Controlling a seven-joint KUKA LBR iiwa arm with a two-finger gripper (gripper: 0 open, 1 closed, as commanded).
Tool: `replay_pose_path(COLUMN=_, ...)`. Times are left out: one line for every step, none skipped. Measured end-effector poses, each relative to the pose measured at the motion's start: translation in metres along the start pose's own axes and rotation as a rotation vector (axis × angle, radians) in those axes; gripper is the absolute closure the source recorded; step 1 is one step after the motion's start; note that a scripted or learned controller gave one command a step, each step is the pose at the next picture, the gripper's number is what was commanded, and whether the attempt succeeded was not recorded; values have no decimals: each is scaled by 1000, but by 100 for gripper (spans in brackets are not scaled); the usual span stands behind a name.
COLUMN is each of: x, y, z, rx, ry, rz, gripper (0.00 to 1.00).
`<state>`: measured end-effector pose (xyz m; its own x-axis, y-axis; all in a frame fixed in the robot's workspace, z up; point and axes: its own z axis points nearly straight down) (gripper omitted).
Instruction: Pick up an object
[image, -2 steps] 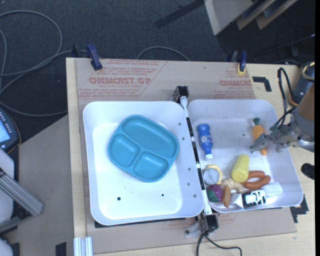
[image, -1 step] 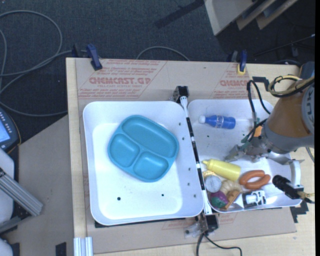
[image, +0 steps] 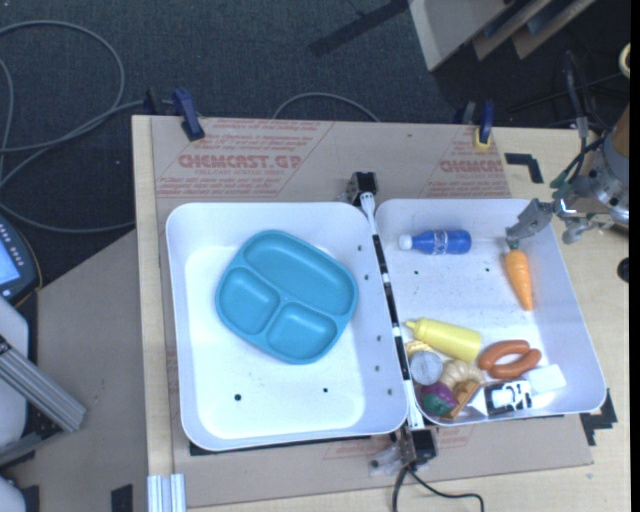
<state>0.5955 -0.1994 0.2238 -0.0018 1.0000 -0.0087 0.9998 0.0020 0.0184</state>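
Camera view, looking down at a slant: 2 white bins side by side on a brown board. The left bin (image: 200, 400) carries a blue divided plate (image: 287, 295) with 3 compartments, lying flat near the bin's middle.

The right bin (image: 575, 330) holds the loose items. A blue bottle (image: 437, 241) lies on its side near the far wall. An orange carrot (image: 518, 277) lies toward the right wall, thick end up. At the near end sits a cluster: a yellow bottle (image: 447, 338), a red sausage (image: 509, 356), a purple piece (image: 428, 368) and a black-and-white item (image: 510, 397), packed close together.

The gripper (image: 527, 222) hangs over the far right corner, just above the carrot's top. Nothing sits between its fingers; whether they are apart or together, I cannot tell.
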Motion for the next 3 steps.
replay_pose_path(x=-13, y=29, z=125, rx=26, ry=10, rz=1, gripper=0)
replay_pose_path(x=-14, y=32, z=106, rx=15, ry=6, rz=-1, gripper=100)
replay_pose_path(x=-14, y=31, z=107, rx=16, ry=6, rz=-1, gripper=0)
